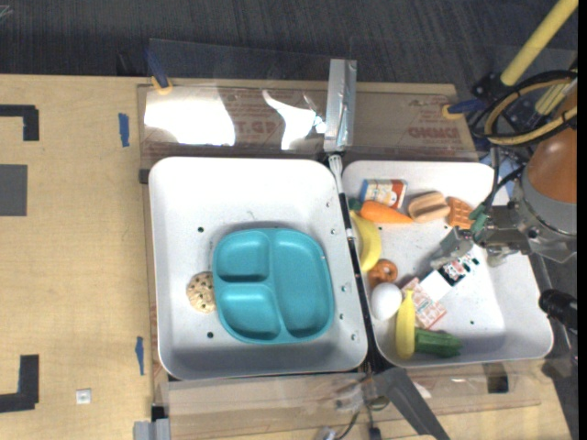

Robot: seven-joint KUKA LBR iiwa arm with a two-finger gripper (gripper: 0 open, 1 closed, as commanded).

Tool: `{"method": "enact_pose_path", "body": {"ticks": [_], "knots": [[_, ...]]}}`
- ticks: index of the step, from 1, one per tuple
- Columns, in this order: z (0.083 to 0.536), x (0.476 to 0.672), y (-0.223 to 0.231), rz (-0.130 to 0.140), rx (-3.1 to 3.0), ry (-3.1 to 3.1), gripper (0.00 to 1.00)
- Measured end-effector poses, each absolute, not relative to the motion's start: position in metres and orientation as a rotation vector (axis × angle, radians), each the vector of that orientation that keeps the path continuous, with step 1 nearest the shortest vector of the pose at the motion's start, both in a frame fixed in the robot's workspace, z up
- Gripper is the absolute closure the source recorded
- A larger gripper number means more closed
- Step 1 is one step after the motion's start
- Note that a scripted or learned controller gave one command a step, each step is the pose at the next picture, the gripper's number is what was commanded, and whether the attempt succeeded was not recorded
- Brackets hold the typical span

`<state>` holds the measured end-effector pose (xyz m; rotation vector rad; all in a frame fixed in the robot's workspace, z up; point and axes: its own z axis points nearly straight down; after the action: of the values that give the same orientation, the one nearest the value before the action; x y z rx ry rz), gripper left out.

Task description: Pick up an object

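— Two white bins are sitting side by side on the surface (73, 273); where is the arm working?

— It is reaching in from the right over the right bin (514, 324). The gripper (456, 246) is hanging above the bin's middle, pointing down and left.

— Is it holding anything?

— A small black-and-white pack (456, 269) is lying right at its tips, touching or just under them, but whether it is sitting between the fingers cannot be told, nor how far they are parted.

— What is lying around it?

— A pink carton (426, 305) is lying just down-left of the pack, an egg (386, 300) beyond that, and a small orange ball (383, 270) to the left. A banana (368, 243) is running along the divider, its long axis up and down the view. A carrot (386, 214) and a hot dog (427, 205) are lying up-left, near the far wall.

— Room to move?

— The right half of that bin's floor is looking bare, so lifting straight up or drawing right seems the freest path. The left bin (179, 200) is carrying a teal tray (271, 284) and a cookie (200, 291), well apart from the gripper.
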<state>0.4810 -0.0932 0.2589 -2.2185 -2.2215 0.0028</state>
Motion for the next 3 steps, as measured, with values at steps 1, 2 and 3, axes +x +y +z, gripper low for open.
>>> {"method": "enact_pose_path", "body": {"ticks": [1, 2, 3], "knots": [[0.180, 0.479, -0.057, 0.009, -2.212, -2.219, 0.00], [0.118, 0.487, -0.087, -0.023, -2.213, -2.258, 0.00], [0.086, 0.530, -0.101, -0.007, -2.168, -2.279, 0.00]]}}
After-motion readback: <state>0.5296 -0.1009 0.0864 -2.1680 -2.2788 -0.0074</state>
